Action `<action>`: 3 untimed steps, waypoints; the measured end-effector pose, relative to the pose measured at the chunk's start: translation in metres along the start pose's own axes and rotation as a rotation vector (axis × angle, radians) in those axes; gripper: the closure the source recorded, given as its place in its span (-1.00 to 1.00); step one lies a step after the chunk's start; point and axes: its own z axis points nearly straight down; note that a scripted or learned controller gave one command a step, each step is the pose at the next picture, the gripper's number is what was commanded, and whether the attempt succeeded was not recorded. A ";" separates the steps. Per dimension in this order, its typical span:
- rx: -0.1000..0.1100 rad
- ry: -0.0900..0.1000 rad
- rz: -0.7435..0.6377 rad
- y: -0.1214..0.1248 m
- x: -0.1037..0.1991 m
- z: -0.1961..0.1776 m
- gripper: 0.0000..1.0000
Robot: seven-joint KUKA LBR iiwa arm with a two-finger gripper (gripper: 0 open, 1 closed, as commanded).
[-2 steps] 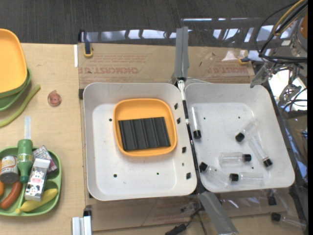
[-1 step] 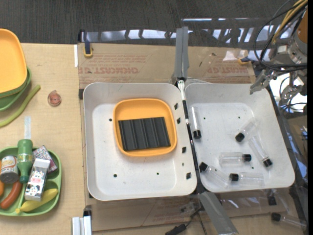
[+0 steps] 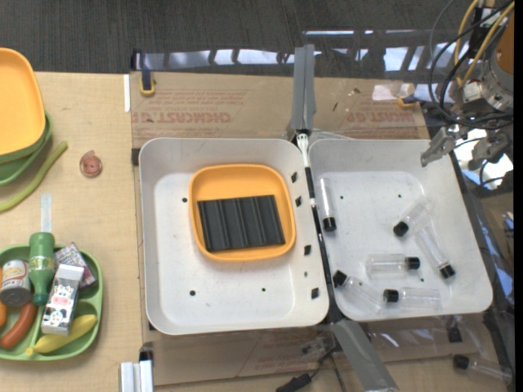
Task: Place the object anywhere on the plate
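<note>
I see my hand (image 3: 452,141) up at the far right corner of the right bin (image 3: 458,300), and I cannot tell from this angle whether it is wide or narrow; nothing shows between its tips. The things to pick, clear plastic vials with black caps (image 3: 406,264), lie scattered below and to the left of the hand on the right bin's floor, some touching, one long vial (image 3: 327,207) lying along the wall far to the hand's left. The orange plate (image 3: 241,186) sits further left still, in the left bin (image 3: 163,300), carrying a dark ribbed insert (image 3: 241,223).

My judgement: nothing is picked yet. I would go for a vial lying apart from its neighbours, coming straight down across its narrow width, not along its length. The vials look smooth, round and glossy, so they will likely roll or squirt out of a loose pinch. The plate's raised rim should keep one in.
</note>
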 end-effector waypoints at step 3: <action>-0.003 -0.002 -0.676 0.001 -0.011 -0.030 -1.00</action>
